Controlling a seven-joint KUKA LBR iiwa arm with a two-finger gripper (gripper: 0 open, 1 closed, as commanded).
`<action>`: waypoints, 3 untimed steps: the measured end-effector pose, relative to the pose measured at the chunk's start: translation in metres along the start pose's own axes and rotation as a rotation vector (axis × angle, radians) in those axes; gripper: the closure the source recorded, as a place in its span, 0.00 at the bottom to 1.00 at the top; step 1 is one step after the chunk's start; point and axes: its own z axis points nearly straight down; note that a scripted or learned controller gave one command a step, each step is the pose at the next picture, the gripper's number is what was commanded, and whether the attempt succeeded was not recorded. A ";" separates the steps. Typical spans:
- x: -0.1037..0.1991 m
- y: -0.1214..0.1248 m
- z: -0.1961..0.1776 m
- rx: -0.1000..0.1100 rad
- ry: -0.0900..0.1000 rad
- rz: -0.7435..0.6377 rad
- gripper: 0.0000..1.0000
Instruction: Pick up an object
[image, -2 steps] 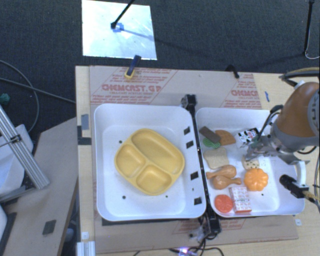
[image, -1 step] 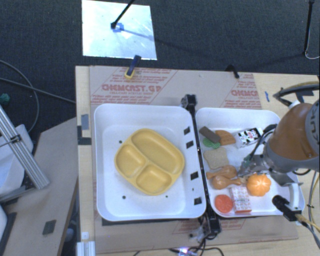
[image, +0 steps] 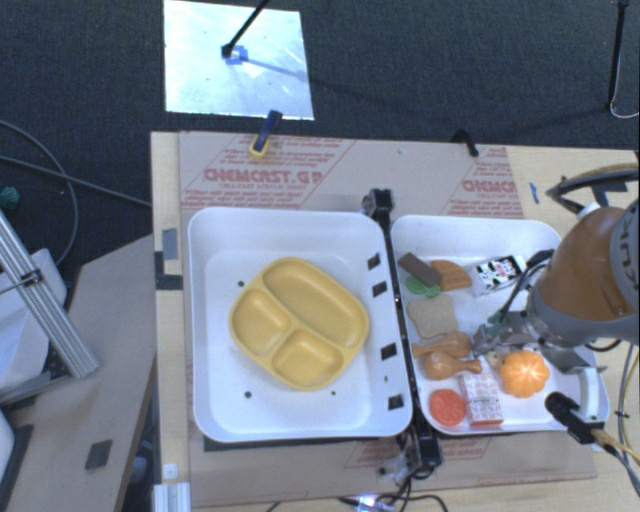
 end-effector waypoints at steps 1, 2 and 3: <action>0.025 -0.006 0.001 0.008 0.008 -0.003 0.00; 0.039 0.031 -0.034 0.026 0.013 -0.008 0.00; 0.120 0.051 -0.095 0.025 0.016 -0.014 0.00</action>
